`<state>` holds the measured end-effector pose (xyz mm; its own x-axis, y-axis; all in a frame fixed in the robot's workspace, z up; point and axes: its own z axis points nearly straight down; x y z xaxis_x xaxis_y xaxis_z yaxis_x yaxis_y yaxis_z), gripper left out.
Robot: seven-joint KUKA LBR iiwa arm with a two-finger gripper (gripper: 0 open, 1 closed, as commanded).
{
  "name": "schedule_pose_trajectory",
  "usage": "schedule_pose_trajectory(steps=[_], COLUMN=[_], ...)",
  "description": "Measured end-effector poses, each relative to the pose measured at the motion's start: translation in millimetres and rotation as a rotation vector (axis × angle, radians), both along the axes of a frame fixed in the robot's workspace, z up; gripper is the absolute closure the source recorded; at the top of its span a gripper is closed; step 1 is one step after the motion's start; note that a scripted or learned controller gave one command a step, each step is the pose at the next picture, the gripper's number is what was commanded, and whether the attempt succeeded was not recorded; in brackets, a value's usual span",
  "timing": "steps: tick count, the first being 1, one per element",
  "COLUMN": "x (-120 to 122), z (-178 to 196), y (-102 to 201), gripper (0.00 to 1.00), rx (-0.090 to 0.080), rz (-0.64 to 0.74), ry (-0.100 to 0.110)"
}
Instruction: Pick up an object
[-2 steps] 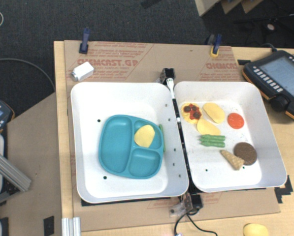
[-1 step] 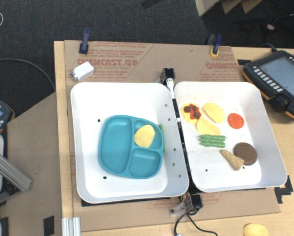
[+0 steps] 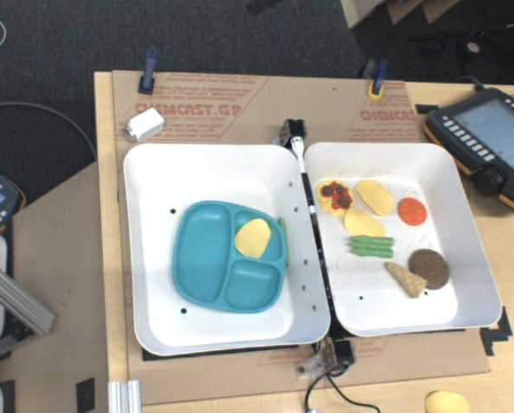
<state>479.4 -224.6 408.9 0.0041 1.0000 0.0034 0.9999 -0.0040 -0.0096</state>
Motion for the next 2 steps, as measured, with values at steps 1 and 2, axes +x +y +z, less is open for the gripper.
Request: schedule_pose_trajectory(steps=[1,2], x=[33.2,-2.1], z=[133.9,36.5], y=[41.3,-1.1], gripper=[1.00,1.00], rx=[-0.010,-0.001], rz=[0.010,-0.001], ry=[-0.026,-0.003])
